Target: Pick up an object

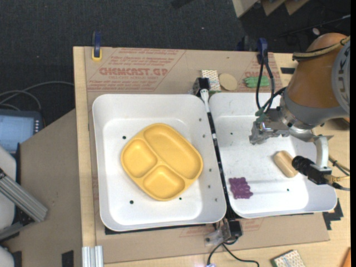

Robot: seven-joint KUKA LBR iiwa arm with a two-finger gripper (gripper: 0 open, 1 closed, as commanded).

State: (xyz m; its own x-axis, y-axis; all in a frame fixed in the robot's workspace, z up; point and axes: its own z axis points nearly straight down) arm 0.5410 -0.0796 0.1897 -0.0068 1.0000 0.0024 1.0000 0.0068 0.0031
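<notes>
You have two shallow white plastic bins side by side on a brown cardboard-covered bench [139,65]. The left bin [105,149] fills the middle of the frame and holds a yellow plastic plate with three compartments [161,160], lying flat near its centre. The right bin [245,115] sits in the right half of the frame, its edge touching the left bin's along the middle.

In the right bin you see a small purple bumpy object like a bunch of grapes [240,187] near the lower left corner, and a tan cylinder-shaped block [284,163] lying on its side toward the right, well apart from the purple one.

The grey arm with its orange band [317,77] comes in from the upper right of the frame. Its metal two-finger gripper [262,132] is over the upper middle of the right bin, above and to the left of the tan block and clear of both objects. You cannot tell from this angle how the gripper is set. Nothing is seen in its grasp.
</notes>
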